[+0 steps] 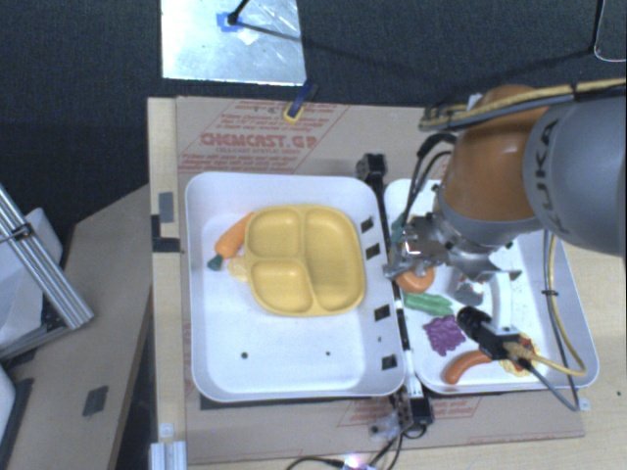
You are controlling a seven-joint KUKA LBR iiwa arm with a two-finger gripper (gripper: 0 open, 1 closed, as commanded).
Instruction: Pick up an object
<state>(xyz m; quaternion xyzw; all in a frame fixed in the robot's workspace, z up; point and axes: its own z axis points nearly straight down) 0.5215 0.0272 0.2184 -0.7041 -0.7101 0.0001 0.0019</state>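
Camera view: end effector (416, 262) low over right bin (573, 306) beside orange piece (418, 280), finger state impossible to tell; nearby toy food, green pod (429, 303) and purple grapes (444, 334), probably light, stiff, slippery plastic, best pinched mid-body.

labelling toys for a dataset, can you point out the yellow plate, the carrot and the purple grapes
yellow plate (299, 259): camera view, on the ridge between its compartments
carrot (232, 236): camera view, middle of its orange body
purple grapes (444, 334): camera view, middle of the bunch
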